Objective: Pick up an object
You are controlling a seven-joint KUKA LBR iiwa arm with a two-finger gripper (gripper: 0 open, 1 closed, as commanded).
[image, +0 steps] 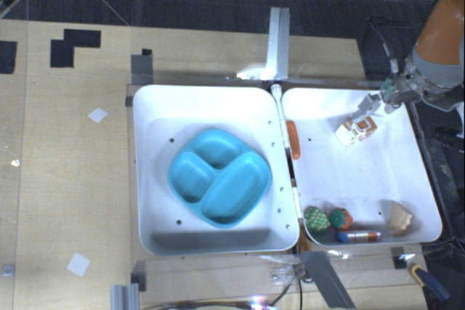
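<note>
**Small box at the pincer's tips, lift not confirmed**

The right bin (425,178) holds the candidates for picking. A small white-and-orange box (356,129) sits toward the far side of that bin, tilted, and the pincer (370,107) has its tips right at the box's far-right corner. Whether the box is between the tips or merely touched by them cannot be told at this size, and whether the tips stand apart or together cannot be told either. The box looks close to the bin floor, so I judge the pick as under way at most: a secure hold and a clear lift are both left to show.

The other things lie untouched: an orange stick (292,139) along the left wall, and along the near wall a green ball (315,218), an orange ball (340,218), a marker (357,235) and a tan lump (399,217). The left bin (156,120) carries a blue divided tray (219,176).

The arm (440,40) enters from the right at the far corner, its orange band above the grey wrist, reaching down and leftward to the box.
</note>
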